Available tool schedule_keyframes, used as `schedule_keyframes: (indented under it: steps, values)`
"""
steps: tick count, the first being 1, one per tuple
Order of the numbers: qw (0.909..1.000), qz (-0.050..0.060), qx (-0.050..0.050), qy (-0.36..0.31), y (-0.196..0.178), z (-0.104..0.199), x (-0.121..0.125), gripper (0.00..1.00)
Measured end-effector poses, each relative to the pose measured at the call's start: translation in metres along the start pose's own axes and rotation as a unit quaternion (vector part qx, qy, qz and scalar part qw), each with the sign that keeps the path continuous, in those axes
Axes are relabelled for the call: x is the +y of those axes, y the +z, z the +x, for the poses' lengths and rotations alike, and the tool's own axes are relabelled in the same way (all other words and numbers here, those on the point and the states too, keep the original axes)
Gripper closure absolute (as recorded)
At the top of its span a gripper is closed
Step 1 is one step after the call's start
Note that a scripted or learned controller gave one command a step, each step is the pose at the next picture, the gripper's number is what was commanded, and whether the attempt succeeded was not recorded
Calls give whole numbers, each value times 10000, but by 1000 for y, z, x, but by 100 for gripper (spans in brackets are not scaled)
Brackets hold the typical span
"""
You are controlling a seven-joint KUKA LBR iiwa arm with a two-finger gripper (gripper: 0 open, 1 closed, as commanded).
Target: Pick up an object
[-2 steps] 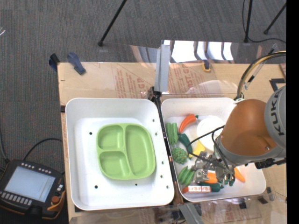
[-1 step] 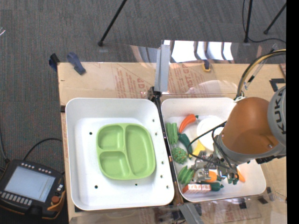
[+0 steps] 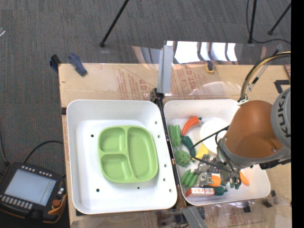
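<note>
A green divided tray [image 3: 128, 154] lies in the middle of the left white bin [image 3: 80, 122], which sits on the brown worktop [image 3: 109, 80]. Off the worktop's lower left corner, a teach pendant [image 3: 31, 191] rests on the grey carpet [image 3: 57, 23]; tripod legs [image 3: 116, 15] stand beyond the worktop's far edge.

Here's the bench [image 3: 118, 80], brown board on top, carrying two shallow white bins side by side: the left bin [image 3: 78, 151] and the right bin [image 3: 259, 186], edges touching. A metal upright [image 3: 165, 68] rises behind their seam.

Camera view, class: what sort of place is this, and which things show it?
Probably a robotics lab: a robot arm reaching into a white bin of toy food, a teach pendant on carpet, and tripod legs.
</note>
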State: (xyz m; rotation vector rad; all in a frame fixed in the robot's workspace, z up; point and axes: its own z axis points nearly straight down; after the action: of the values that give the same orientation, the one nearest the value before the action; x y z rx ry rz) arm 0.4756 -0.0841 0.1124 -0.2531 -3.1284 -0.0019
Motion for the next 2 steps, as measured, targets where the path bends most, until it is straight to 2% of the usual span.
schedule_keyframes:
  steps: [1,2]
  values:
    - [9999,-1,-14,120,-17,0,4,100]
    - [9988,-2,-7,490,26,0,2,100]
